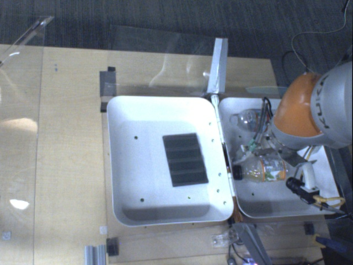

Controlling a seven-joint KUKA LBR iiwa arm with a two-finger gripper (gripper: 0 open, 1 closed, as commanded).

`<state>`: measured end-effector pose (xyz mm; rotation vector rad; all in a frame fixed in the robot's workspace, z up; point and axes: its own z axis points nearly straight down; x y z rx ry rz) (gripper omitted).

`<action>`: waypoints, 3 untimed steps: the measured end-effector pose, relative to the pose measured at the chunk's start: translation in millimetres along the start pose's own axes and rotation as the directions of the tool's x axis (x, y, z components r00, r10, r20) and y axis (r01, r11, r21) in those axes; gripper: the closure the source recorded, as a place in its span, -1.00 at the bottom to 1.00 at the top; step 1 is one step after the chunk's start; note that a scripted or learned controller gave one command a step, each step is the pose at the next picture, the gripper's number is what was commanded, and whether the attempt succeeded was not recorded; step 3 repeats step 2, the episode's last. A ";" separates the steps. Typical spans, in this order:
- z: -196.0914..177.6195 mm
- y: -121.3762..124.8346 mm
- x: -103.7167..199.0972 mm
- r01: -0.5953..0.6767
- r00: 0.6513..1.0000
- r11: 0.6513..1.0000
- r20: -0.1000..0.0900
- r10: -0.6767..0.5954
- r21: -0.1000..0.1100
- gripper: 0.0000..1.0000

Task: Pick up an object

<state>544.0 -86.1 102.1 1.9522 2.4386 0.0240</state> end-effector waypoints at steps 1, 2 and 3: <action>-11.2 2.3 0.6 0.002 1.000 1.000 0.000 -0.002 -0.006 1.00; -94.6 95.6 -17.7 0.034 0.999 0.999 -0.002 -0.034 0.015 1.00; -94.6 95.6 -17.7 0.034 0.999 0.999 -0.002 -0.034 0.015 1.00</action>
